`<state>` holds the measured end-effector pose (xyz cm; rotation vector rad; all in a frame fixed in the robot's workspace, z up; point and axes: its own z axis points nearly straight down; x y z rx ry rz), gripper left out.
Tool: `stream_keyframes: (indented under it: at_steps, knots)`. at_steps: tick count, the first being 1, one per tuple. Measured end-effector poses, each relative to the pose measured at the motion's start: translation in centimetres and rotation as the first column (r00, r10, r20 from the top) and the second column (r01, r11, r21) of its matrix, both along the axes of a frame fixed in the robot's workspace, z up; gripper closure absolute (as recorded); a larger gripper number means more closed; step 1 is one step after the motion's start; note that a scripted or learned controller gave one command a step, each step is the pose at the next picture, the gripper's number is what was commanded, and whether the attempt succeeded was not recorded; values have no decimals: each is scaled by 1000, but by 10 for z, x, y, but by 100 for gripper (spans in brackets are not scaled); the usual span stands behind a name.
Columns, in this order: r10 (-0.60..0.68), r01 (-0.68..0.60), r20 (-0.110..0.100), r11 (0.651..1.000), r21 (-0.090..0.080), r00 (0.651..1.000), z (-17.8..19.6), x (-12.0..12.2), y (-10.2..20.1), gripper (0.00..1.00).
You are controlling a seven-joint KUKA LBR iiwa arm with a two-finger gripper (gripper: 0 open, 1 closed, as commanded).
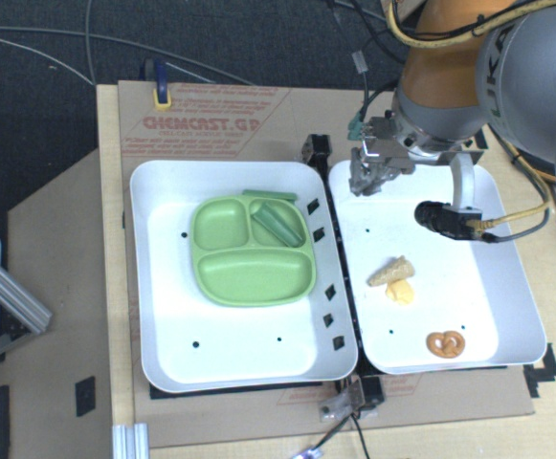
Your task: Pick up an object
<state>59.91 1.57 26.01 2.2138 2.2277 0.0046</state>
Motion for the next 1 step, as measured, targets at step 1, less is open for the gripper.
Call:
stream_keyframes:
  at_steps: [1]
  knots:
    - [-3, 3, -1, 1000, -1, 1000, -24, 25, 37, 100]
